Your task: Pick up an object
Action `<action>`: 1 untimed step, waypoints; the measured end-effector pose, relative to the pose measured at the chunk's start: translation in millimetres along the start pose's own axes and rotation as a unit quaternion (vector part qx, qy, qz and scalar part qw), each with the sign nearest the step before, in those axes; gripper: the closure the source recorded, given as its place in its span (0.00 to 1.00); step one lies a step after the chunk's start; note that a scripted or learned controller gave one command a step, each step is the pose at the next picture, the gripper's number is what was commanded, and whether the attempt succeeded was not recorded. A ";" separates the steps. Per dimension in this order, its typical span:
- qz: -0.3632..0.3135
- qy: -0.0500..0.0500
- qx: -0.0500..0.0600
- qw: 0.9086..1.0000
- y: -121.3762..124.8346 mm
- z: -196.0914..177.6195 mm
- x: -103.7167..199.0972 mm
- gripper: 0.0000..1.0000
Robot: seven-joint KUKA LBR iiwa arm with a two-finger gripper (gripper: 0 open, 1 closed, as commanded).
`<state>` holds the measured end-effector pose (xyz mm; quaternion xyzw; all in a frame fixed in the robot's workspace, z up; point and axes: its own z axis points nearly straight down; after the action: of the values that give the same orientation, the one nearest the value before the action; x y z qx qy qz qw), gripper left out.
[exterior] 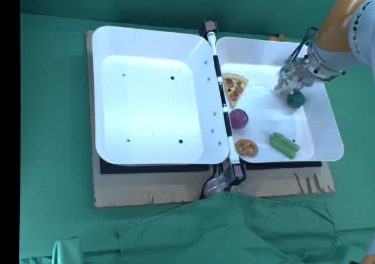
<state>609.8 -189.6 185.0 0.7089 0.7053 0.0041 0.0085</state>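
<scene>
Hovering low in the right bin (328, 139), my claw (288, 87) sat at about two o'clock, right above a dark green lump (296, 100). Whether it was gripping anything, I couldn't tell. I judged the pick not yet done: the lump looked to rest on the floor, so the grab and lift remained. A pizza slice (234, 87), purple ball (238, 118), pretzel (246, 148) and green stalks (284, 145) lay well apart, toward nine to six o'clock. Both bins sat on cardboard (117, 189) over green cloth (53, 110).
</scene>
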 end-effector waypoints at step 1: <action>-0.001 0.001 0.005 1.000 -13.5 -65.4 0.9 1.00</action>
<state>595.1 -188.2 250.2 0.7082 0.7060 0.0013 0.0040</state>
